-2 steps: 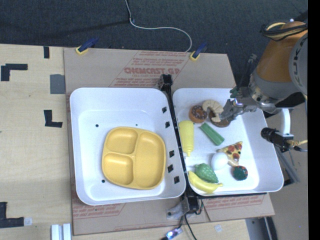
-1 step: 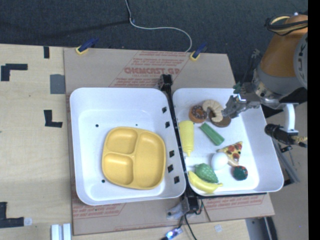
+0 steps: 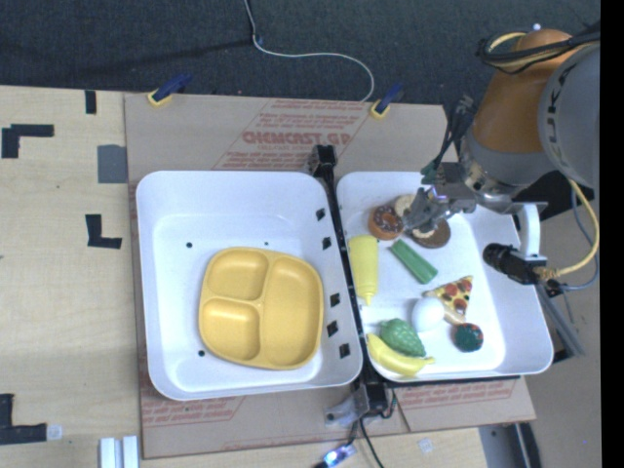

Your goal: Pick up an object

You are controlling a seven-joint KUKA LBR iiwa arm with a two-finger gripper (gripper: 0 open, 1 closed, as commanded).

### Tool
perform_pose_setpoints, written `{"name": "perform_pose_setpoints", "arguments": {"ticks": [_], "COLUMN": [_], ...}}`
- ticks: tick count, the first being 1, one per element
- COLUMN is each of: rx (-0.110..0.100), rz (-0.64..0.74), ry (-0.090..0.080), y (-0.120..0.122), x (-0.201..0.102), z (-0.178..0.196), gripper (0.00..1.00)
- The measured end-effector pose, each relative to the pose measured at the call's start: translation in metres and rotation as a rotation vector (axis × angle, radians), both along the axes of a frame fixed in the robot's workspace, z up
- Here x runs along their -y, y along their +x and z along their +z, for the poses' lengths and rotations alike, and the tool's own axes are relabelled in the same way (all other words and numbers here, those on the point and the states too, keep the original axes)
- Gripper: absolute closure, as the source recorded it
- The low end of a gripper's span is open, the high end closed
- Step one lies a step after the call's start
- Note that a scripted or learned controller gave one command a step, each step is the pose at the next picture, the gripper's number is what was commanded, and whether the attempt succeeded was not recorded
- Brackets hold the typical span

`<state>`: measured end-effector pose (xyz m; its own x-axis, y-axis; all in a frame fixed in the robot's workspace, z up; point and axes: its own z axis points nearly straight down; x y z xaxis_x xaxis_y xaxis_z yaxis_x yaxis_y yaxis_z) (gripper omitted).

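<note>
Gripper (image 3: pixel 425 214) low over brown round food (image 3: pixel 430 233) — touching.

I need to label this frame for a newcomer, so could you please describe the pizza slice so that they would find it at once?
Look at the right white bin, the one the arm reaches into. Near its right side, below the green stick and right of the white egg, lies the pizza slice. It is the only flat triangular piece there, yellow with red spots, just above a dark round ball.

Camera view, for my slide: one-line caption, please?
Gripper over toy food in the right bin; yellow tray in the left bin.
</note>
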<state>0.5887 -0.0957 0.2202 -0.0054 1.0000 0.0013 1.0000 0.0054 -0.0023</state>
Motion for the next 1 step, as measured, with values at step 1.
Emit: {"name": "perform_pose_setpoints", "arguments": {"ticks": [1], "rx": [0.001], "rz": [0.001], "ry": [0.000], "y": [-0.0151], "x": [-0.0432], "z": [0.0093], "gripper": [1.00]}}
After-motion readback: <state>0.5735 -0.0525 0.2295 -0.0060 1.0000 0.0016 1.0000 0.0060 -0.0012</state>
